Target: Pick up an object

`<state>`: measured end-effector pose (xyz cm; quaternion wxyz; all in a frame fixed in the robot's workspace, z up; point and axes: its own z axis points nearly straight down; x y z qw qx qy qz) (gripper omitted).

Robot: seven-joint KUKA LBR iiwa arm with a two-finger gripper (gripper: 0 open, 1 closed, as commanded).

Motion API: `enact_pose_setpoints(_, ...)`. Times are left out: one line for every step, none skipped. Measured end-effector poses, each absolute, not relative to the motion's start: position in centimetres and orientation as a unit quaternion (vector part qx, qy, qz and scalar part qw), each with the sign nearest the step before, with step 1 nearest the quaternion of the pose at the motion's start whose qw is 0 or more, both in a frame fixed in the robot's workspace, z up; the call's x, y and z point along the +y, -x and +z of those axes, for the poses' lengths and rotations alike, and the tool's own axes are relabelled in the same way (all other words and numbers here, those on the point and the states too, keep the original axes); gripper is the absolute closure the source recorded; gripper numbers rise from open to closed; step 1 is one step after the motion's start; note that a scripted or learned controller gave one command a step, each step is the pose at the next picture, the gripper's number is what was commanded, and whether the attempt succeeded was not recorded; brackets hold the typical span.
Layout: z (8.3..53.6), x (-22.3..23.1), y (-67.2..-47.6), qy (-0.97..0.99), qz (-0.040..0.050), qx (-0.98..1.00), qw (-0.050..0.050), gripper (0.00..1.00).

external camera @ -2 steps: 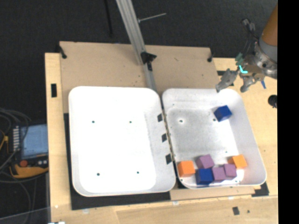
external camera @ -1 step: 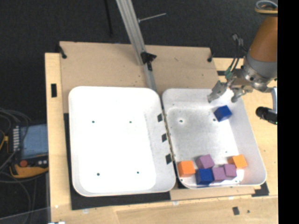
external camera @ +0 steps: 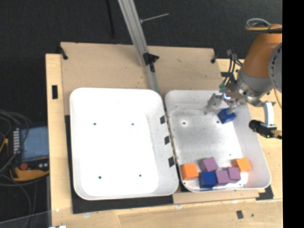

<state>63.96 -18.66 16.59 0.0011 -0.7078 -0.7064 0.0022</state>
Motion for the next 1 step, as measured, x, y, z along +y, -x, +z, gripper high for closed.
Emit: enact_pose_setpoints(12.23, -18.23, -63.54, 0.709, 0.0017, -0.706, 0.001, 0.00)
